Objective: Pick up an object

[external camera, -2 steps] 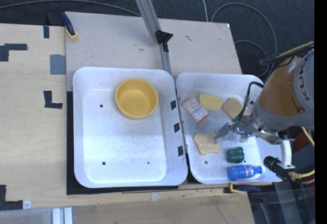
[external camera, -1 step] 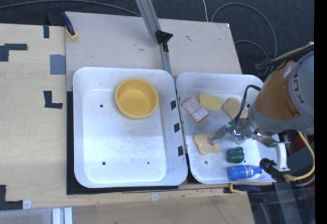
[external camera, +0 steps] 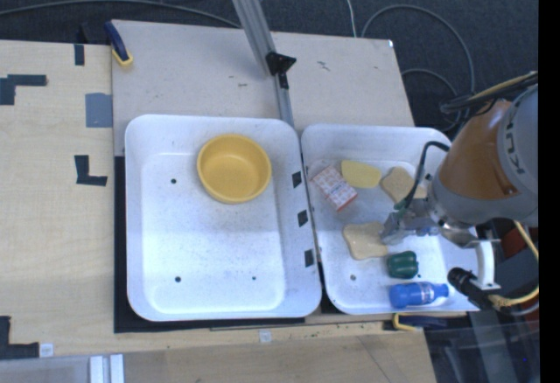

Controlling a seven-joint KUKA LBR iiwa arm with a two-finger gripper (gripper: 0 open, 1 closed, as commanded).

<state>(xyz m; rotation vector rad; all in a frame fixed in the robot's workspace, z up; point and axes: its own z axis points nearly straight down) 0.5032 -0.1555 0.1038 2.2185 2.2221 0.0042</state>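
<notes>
Low over the right bin [external camera: 367,133] in the camera view: gripper [external camera: 395,226], just at the right edge of a flat tan slab [external camera: 361,241]. Cannot tell how wide open, nor whether gripping anything. Likeliest target by position: that slab, lying flat on the bin floor between a checked box [external camera: 334,186] above and a green cup [external camera: 402,265] just below.

Best done by centring over the slab before closing, not biting at its edge. Go down gently, since so thin a piece probably wants pinching right at the floor. Keep off the cup, and off the blue bottle [external camera: 418,294] near the front wall. Lift straight up; confirm the hold before travelling.

Further in that bin: a yellow wedge [external camera: 360,173] and a tan chunk [external camera: 398,183], close together. Smooth white floor, lightly speckled. In the left bin [external camera: 210,272], a yellow bowl [external camera: 234,167]. Pale bench [external camera: 52,198] beneath, grey pole [external camera: 249,1] slanting over it, cables [external camera: 350,1] on dark carpet behind.
</notes>
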